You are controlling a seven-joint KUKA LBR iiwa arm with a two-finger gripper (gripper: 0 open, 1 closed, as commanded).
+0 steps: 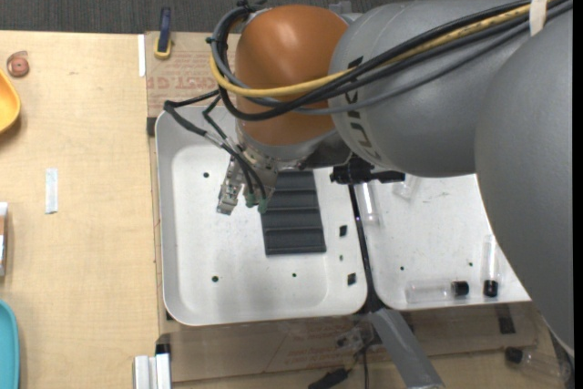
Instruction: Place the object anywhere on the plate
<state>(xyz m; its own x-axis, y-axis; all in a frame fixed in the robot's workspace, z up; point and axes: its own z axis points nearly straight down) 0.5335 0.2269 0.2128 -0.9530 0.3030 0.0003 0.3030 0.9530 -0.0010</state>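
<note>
My gripper (293, 219) shows from above as a dark ribbed block, hanging over the middle right of the left white bin (187, 287). The orange band (282, 77) and the grey arm cover the bin's back part and whatever lies under the gripper. A bundle of cables with a small connector (232, 189) hangs just left of the gripper. A clear tube-like object (366, 203) lies at the left edge of the right bin (428, 241). An orange dish edge (5, 105) sits at the far left of the wooden bench.
Two small dark pieces (460, 289) (490, 287) and clear items lie near the right bin's front. A teal rim (5, 346) shows at the bench's bottom left. A white strip (51, 191) lies on the wood. The arm covers the view's right.
</note>
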